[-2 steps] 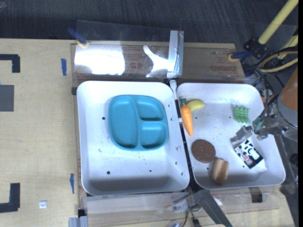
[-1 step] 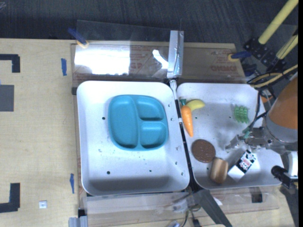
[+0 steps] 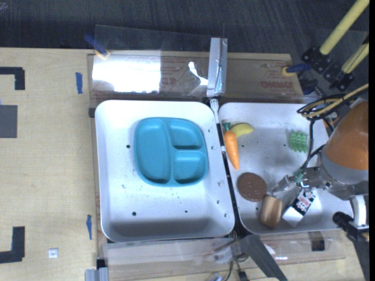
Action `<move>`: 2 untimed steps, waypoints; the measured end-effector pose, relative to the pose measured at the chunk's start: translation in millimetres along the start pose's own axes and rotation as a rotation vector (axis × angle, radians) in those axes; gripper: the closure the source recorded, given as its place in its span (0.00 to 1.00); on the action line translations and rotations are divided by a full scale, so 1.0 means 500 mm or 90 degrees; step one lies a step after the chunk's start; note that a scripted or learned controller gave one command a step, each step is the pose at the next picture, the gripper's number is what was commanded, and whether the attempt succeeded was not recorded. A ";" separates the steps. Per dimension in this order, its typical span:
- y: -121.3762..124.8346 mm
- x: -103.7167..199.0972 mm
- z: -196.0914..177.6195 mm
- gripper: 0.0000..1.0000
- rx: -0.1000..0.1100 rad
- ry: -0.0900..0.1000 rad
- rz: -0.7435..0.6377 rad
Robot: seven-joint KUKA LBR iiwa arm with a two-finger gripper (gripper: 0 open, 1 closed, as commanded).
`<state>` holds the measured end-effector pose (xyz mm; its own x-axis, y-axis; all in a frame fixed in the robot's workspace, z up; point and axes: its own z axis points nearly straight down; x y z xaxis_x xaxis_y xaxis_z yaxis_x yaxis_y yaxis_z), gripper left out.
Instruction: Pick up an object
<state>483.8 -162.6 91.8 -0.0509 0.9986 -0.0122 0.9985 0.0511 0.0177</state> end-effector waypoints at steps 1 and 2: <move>-0.007 -0.056 -0.110 0.00 0.008 0.006 -0.013; 0.000 0.078 -0.144 0.00 0.011 0.010 -0.113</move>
<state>480.2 -122.7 163.4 -0.2261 0.9741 0.0019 0.9741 0.2261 0.0000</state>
